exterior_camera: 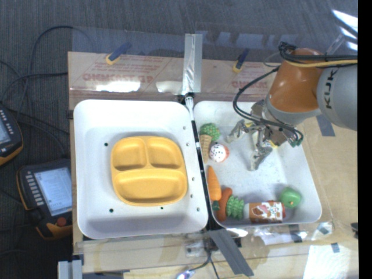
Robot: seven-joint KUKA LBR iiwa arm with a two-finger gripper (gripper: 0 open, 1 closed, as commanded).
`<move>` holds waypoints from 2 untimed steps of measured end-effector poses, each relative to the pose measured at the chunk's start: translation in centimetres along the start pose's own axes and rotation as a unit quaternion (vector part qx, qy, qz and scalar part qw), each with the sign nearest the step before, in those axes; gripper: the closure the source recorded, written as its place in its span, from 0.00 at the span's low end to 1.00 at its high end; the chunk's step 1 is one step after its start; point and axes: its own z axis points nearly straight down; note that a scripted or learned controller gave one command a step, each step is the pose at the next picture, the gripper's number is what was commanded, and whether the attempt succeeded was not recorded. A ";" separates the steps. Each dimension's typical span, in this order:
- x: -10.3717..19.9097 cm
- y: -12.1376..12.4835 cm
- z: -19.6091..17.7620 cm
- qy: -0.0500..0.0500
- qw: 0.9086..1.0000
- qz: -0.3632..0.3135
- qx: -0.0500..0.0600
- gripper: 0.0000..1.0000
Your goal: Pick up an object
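My gripper (pixel 246 146) hangs over the upper middle of the right bin (pixel 302 173). Its two fingers are spread open with nothing between them. To its left lie a white speckled egg-shaped toy (pixel 218 152), a green leafy toy (pixel 210 131) and an ice cream cone toy (pixel 205 144). Along the bin's left wall lies an orange carrot (pixel 213 182). At the front edge sit a green ridged toy (pixel 234 206), a small sauce bottle (pixel 267 211) on its side and a green apple (pixel 291 197).
The left bin (pixel 93 127) holds a yellow divided plate (pixel 149 169). The arm's orange band (pixel 293 86) hangs over the right bin's back edge, with cables looping beside it. A handheld pendant (pixel 46 190) lies left of the bench.
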 end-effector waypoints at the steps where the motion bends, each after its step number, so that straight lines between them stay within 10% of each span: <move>1: 9.5 -1.6 -0.2 0.003 1.000 -0.025 0.001 0.00; 2: 0.4 -1.2 0.0 -0.001 1.000 -0.025 0.002 0.00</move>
